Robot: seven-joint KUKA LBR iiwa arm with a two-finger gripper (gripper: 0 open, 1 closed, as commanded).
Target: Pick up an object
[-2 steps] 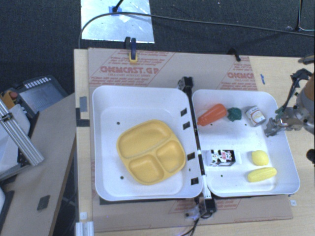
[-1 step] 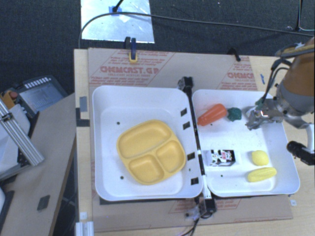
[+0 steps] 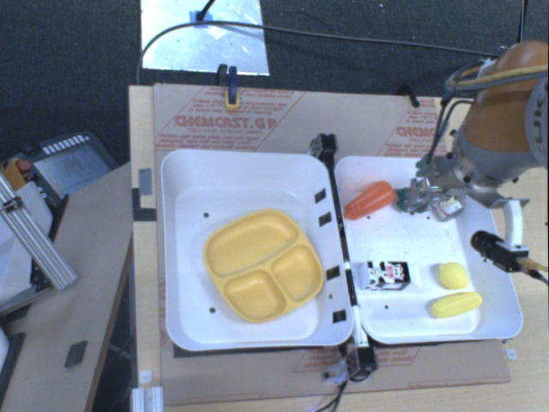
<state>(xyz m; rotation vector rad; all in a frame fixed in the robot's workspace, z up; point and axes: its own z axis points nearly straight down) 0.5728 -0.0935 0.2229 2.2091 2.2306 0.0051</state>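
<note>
The gripper hangs low by the right bin's far edge, just beside the toy carrot; whether it is open cannot be told. The carrot looks light, hard and smooth, likely to roll, so a grasp across its thick middle seems best. The divider stands near on one side; open floor lies toward the card and two yellow pieces.

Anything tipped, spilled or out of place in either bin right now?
Nothing stands out. The yellow tray lies flat in the left bin; carrot, black-and-white carton, lemon and corn rest apart.
</note>
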